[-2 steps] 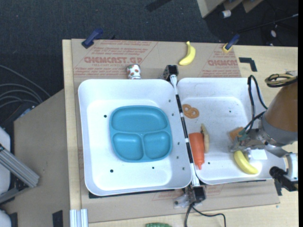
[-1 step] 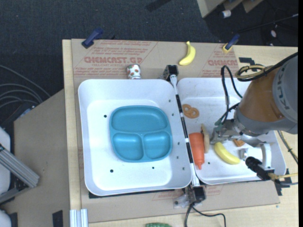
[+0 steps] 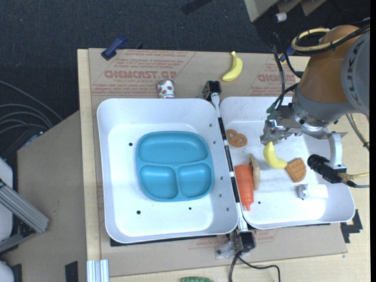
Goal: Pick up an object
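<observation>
Overhead, two shallow white bins sit side by side on a cardboard-covered worktop (image 3: 147, 69). At 9 o'clock, the left bin (image 3: 111, 157) holds a blue divided plate (image 3: 174, 164) near its middle. At 3 o'clock, the right bin (image 3: 335, 207) holds several toy foods: a pretzel (image 3: 237, 138) near its upper left, an orange carrot (image 3: 244, 185) along its left wall, a slim tan piece (image 3: 255, 170) just beside the carrot, a yellow banana (image 3: 272, 156) near the middle, a brown cookie-like piece (image 3: 296, 169) just right of the banana, and a small white and grey item (image 3: 311, 191) toward 5 o'clock. The grey arm with its orange band reaches in from 2 o'clock, and its gripper (image 3: 275, 131) hangs just above the banana's upper end. Whether it touches the banana cannot be told, nor whether it is spread or closed. Outside the bins, at 12 o'clock, a second banana (image 3: 233, 68) and a small spotted toy (image 3: 166, 89) lie on the cardboard
</observation>
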`<state>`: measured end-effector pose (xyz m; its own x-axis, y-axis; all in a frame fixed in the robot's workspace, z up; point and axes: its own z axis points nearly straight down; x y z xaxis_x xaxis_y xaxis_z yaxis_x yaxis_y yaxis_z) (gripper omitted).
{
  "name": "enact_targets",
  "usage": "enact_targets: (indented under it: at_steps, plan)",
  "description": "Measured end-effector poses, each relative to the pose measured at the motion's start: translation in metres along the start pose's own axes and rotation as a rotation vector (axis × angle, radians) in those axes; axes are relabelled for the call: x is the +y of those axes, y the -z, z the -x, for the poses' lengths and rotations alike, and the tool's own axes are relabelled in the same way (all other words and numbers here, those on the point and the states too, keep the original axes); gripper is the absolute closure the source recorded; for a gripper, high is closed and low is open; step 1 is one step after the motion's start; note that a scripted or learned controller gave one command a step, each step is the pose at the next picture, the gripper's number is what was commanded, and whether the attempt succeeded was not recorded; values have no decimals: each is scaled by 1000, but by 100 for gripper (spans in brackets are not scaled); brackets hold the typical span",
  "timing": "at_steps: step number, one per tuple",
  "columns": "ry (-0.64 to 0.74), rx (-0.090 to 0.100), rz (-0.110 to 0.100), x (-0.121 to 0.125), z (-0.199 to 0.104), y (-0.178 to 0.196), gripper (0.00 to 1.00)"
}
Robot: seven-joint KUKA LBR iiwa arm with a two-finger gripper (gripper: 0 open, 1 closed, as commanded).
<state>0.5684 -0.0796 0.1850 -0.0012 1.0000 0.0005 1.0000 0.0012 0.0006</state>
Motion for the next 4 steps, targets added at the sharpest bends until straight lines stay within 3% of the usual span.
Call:
enact_targets:
  at_steps: [1,2,3,4]
  plan:
    - [0,0,1,21,-40,60,100]
    - [0,-1,-1,21,-39,59,0]
    - [-2,0,-4,32,2,-1,0]
    - [-2,-1,2,50,22,-99,0]
